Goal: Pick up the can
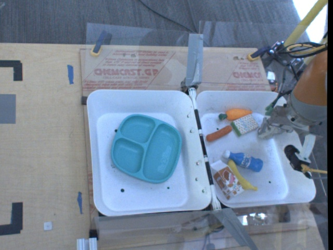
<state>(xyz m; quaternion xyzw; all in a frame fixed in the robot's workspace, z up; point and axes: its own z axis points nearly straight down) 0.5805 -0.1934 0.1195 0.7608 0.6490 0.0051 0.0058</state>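
Right bin (297, 190), near to far: packet (229, 180) and banana (242, 176) lying at the front; blue capped cylinder, seemingly the can (246, 162), lying just behind, long axis running left-right; gripper (270, 127) hovering farther back and rightward, jaws' state impossible to tell.

Teal divided plate (146, 148) looking smooth matt plastic; white bins (99, 139) showing smooth plastic; worktop (41, 139) appearing pale matt wood; blue bottle (245, 161) gleaming glossy.
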